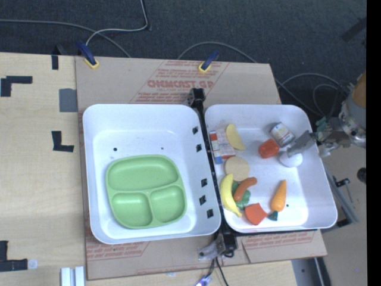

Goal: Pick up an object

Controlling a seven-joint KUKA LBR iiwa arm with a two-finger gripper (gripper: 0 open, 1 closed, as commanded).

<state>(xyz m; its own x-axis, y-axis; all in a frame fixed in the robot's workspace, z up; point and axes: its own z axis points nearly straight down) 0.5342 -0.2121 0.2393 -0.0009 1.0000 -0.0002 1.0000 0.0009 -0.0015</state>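
Note:
The right white bin (pixel 315 186) holds several toy foods. A yellow banana (pixel 227 193) lies by its left wall, with a red-orange sausage (pixel 244 187) beside it. An orange carrot (pixel 278 195) and a red block (pixel 256 213) lie near the front. A tan round piece (pixel 237 167), a yellow wedge (pixel 235 137) and a small printed carton (pixel 219 144) sit further back. A silver can (pixel 281 133) and a red piece (pixel 268 149) lie at the back right. My gripper (pixel 293 155) reaches in low over the bin's right side, just right of the red piece and in front of the can.
The left white bin (pixel 95 130) holds a green divided plate (pixel 146 190). Both bins rest on a cardboard sheet (pixel 172 82) held by blue-and-yellow clamps (pixel 88 55). Cables run over the dark floor behind. The grey arm (pixel 351 127) enters from the right edge.

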